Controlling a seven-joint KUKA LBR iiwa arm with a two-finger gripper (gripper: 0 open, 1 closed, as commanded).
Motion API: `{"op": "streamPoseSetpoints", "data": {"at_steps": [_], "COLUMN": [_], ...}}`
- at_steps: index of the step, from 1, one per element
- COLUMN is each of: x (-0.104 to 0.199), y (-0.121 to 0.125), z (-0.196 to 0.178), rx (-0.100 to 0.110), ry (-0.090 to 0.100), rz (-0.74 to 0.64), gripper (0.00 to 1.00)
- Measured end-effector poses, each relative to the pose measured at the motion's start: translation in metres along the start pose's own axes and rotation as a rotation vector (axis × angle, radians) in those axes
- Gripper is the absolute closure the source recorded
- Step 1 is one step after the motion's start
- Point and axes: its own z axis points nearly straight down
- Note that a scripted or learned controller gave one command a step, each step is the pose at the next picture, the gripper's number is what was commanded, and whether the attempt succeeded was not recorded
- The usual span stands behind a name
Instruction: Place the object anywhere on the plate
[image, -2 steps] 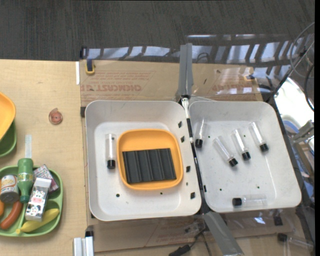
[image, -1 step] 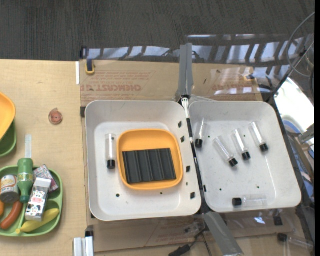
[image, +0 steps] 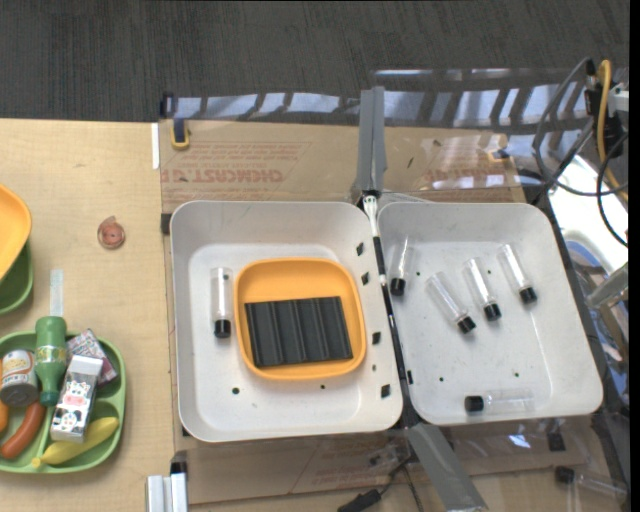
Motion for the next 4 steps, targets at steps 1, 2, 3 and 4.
{"op": "streamPoseSetpoints", "data": {"at_steps": [1,2,3,4], "x": [-0.015,-0.005,-0.007,-0.008], "y": [0.003,0.018,0.022,0.022], "z": [-0.009,0.011,0.0,0.008], "rx": [0.001,0.002,0.003,0.004], "ry": [0.002,0.003,0.002,0.003], "rz": [-0.397,-0.606,-0.826,-0.827], "gripper": [0.0,0.0,0.0,0.0]}}
